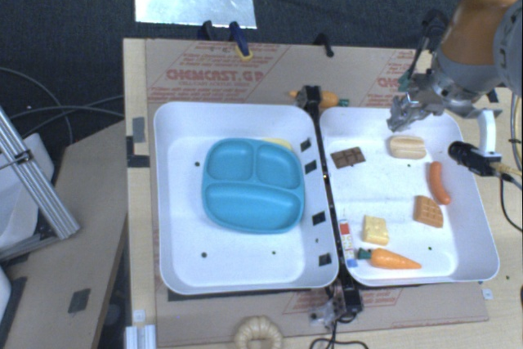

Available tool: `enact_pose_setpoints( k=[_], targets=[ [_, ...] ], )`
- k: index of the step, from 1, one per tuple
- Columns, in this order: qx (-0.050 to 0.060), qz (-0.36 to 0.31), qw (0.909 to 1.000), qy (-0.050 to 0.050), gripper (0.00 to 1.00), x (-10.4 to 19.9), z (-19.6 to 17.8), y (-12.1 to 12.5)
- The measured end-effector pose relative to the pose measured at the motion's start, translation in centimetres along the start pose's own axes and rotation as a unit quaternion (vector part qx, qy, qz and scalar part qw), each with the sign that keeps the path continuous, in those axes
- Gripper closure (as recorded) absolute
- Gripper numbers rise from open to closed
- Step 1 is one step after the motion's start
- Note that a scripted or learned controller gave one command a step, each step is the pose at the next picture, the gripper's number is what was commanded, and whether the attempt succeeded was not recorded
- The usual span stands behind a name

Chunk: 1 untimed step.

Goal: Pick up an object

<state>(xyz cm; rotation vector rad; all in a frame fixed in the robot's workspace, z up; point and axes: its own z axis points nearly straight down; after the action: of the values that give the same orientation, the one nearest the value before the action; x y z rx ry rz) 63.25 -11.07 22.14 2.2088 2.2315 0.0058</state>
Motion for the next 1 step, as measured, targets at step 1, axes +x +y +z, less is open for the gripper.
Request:
enact_pose_setpoints(
  k=[1],
  targets=[
    [0.001, 0.000, 1.0000, 0.000, 1.00, 5.28, 0.80, 0.81]
  ],
)
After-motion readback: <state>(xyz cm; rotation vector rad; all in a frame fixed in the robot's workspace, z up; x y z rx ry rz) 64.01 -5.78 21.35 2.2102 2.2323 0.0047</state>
